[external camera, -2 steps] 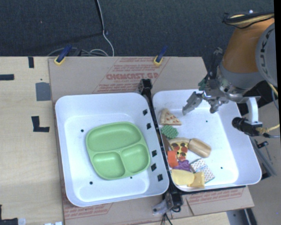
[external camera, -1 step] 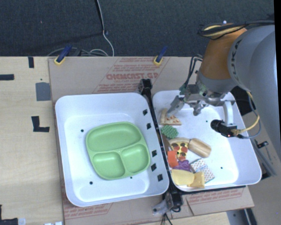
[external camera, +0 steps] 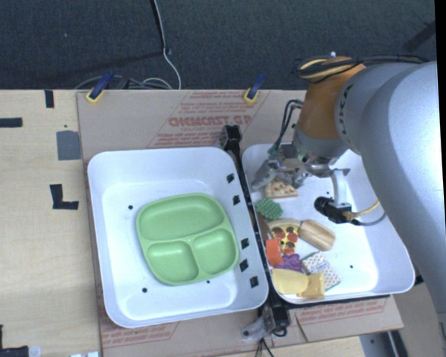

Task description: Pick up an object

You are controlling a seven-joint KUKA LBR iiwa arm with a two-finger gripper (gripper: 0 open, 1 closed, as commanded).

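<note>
The right white bin point(external camera: 377, 274) holds a cluster of toy foods along its left side. A tan wedge with red dots point(external camera: 282, 188) lies at the back. In front of it come a green ridged piece point(external camera: 268, 207), a brown bread roll point(external camera: 317, 234), a topped pizza slice point(external camera: 283, 231), an orange piece point(external camera: 274, 250), purple grapes point(external camera: 292, 262), a checkered packet point(external camera: 322, 269) and a yellow piece point(external camera: 292, 282). My gripper point(external camera: 281, 171) hangs low at the back left of this bin, just above the tan wedge. I see nothing lifted.
A green divided plate point(external camera: 186, 237) sits in the left bin point(external camera: 111, 180). A black divider with clips point(external camera: 241, 203) runs between the bins. The arm's grey body and orange band point(external camera: 323, 101) cover the right bin's back right corner. A black cable plug point(external camera: 331, 208) hangs over the bin floor.
</note>
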